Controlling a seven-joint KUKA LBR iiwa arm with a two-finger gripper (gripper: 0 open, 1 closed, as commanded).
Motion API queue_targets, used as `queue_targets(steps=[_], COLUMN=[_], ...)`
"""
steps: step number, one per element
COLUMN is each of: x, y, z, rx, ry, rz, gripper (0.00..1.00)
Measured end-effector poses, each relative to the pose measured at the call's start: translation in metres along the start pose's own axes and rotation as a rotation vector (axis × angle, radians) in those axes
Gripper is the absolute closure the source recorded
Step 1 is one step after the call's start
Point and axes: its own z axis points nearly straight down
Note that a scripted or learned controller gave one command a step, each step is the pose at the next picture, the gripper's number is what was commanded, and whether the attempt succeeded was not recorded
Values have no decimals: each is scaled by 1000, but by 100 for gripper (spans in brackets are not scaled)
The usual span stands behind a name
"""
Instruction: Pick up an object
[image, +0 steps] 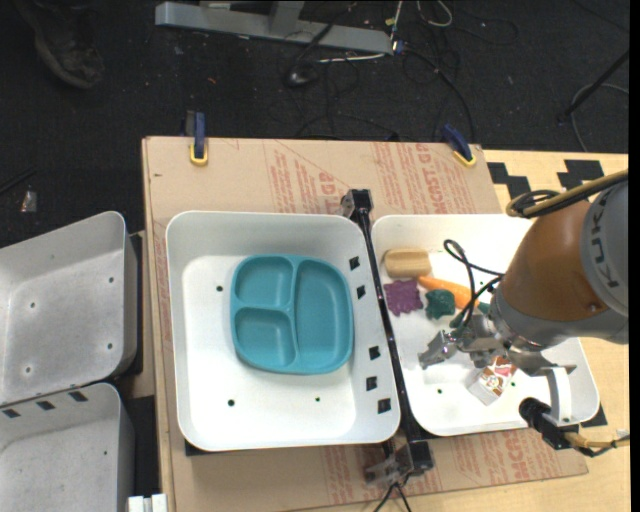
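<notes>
**Operator:** Camera view, looking down on both bins. I see the arm (565, 275) reaching in from the right, low over the right bin (570, 395). The gripper (452, 345) sits near the middle of that bin; from here I cannot tell how it is set.

**Colleague:** What lies around it?

**Operator:** Toward the bin's far side I see a tan block (407, 263), a purple piece (401, 296) just below it, an orange piece (447, 289) and a dark green piece (438, 306) beside those. A small white and red packet (490, 381) lies just beside the gripper, toward the near side. I cannot see anything held.

**Colleague:** And the left bin?

**Operator:** The left bin (200, 400) holds a teal divided tray (293, 313), flat, around its middle.
</notes>
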Motion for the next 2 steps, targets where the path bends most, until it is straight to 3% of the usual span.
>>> queue_targets(steps=[1,2], x=[0,-4], y=[1,3], z=[-13,-55], rx=[-5,-9], ry=[-1,-2], rz=[2,-2], gripper=[100,100])
